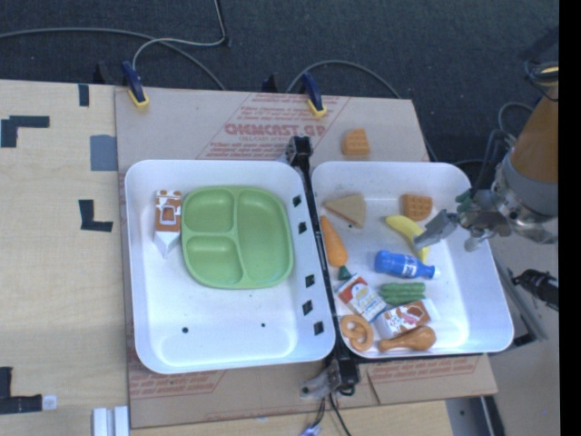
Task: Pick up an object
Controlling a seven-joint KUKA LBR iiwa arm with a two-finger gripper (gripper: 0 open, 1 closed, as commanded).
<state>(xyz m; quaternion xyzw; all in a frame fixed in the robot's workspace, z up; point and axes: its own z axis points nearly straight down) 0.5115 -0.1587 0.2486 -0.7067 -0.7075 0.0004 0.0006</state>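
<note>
Yellow banana point(402, 226) part-hidden behind the gripper point(447, 228), arm slanting in over the right bin point(481, 321), grip state unclear

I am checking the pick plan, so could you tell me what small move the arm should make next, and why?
Probably a short move left and down toward the banana. The gripper hangs over the right bin just right of the banana, with nothing visible between its fingers, so no pick has happened yet. The blue bottle lies close below, so a steady descent seems wise.
</note>
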